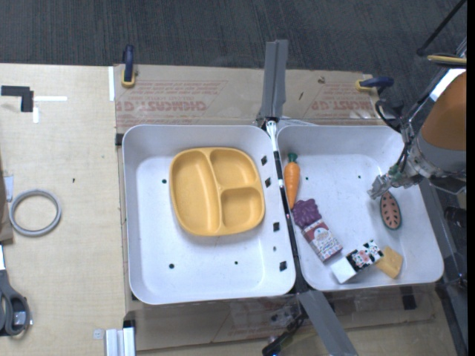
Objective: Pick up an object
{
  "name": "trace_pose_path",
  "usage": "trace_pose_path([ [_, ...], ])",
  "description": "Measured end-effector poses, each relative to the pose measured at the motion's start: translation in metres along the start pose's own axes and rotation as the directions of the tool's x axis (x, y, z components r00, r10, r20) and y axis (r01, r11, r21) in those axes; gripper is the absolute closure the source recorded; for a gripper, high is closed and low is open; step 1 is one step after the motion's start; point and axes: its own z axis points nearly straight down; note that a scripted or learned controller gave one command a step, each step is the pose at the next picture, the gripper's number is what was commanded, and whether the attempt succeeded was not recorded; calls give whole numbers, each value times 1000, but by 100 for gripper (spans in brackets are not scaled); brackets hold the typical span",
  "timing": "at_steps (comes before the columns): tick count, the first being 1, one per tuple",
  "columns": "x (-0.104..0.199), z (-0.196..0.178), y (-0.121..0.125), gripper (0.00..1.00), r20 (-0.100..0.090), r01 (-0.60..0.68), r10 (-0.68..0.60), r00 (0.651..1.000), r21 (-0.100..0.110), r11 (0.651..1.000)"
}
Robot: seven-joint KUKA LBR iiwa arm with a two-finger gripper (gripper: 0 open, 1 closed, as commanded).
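Note:
My gripper [384,187] hangs over the right side of the right bin [338,165], reaching in from the right edge. Just below it and slightly to its right lies a watermelon slice [391,212], apart from the gripper tip. A carrot [292,181] lies along the bin's left wall, with a purple grape bunch [306,213] and a red-and-white packet [322,242] below it. Near the front edge sit a cow-patterned carton [359,260] and a yellow cheese wedge [390,262].
The left bin [148,265] holds a yellow divided plate [217,191]. A metal divider [274,80] stands between the bins at the back. On the bench to the left lie a grey tape ring [33,212] and scissors [11,310].

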Motion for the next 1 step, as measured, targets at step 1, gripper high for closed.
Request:
trace_pose_path([
  [1,0,0,0,0,0,0,0,1000,0,1000],
])
